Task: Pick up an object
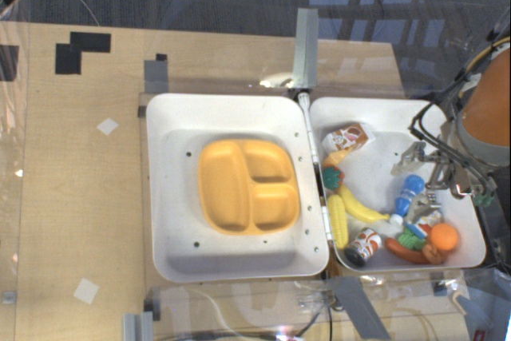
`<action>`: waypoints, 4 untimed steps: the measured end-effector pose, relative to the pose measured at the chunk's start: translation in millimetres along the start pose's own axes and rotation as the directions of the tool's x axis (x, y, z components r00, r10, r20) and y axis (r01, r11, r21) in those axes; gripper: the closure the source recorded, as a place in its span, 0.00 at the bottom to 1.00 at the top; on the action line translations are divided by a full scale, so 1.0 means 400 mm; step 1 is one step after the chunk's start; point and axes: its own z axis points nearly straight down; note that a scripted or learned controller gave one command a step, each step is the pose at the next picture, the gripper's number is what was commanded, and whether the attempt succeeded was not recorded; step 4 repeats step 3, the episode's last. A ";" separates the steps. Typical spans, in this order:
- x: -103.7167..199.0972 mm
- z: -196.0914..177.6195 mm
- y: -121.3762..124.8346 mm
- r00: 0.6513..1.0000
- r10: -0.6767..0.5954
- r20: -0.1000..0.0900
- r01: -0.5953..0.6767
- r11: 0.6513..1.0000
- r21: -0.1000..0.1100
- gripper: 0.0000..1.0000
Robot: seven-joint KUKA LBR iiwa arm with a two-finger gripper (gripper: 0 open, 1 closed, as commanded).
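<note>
Fingers: the metal two-finger gripper [427, 186] hangs over the right white bin [375, 132]; whether its fingers are spread or pressed together, I cannot tell.
Grasp: nothing shows between them, so I judge no object picked yet.
Nearest candidate: a blue-and-white plastic bottle [408, 196] lying just beside the gripper, towards the bin's middle.
Other candidates: a yellow toy banana [361, 208], a yellow corn cob [338, 221], a small orange ball [443, 237] and a red-and-white can [362, 245], crowded along the near side.
Left bin: the left white bin [172, 196] holds a yellow divided plastic tray [248, 186].
Progress: early; closing, gripping and lifting all remain.
</note>
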 end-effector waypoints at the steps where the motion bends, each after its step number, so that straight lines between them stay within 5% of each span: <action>1: 0.046 0.261 -0.063 0.998 0.067 0.006 -0.067 0.998 0.001 0.00; 2: 0.028 0.279 -0.130 0.914 0.405 0.007 -0.405 0.914 -0.003 0.00; 3: 0.055 0.261 -0.044 0.783 0.622 -0.001 -0.622 0.783 0.001 0.00; 4: 0.055 0.261 -0.044 0.783 0.622 -0.001 -0.622 0.783 0.001 0.00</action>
